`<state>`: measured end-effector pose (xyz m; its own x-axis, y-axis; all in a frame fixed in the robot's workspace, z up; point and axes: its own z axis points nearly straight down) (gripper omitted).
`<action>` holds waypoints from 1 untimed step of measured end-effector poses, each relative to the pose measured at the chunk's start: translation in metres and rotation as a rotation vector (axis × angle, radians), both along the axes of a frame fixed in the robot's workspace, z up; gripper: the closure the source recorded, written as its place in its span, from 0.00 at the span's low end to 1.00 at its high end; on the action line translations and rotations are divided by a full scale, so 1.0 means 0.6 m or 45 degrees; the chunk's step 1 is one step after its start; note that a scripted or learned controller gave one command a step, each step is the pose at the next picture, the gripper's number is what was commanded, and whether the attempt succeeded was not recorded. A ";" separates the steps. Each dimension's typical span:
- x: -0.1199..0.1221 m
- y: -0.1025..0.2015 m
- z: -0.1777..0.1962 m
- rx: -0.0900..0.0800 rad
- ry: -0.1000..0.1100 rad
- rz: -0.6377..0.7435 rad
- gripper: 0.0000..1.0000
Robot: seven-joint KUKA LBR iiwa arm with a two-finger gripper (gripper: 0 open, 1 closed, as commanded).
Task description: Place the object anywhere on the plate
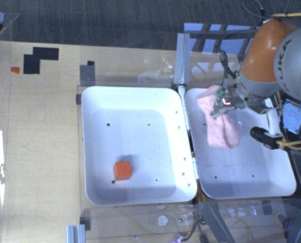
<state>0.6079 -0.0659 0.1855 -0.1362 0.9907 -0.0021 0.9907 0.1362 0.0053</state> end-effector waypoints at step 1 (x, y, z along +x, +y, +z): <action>-0.024 0.021 0.092 -0.001 -0.004 0.141 1.00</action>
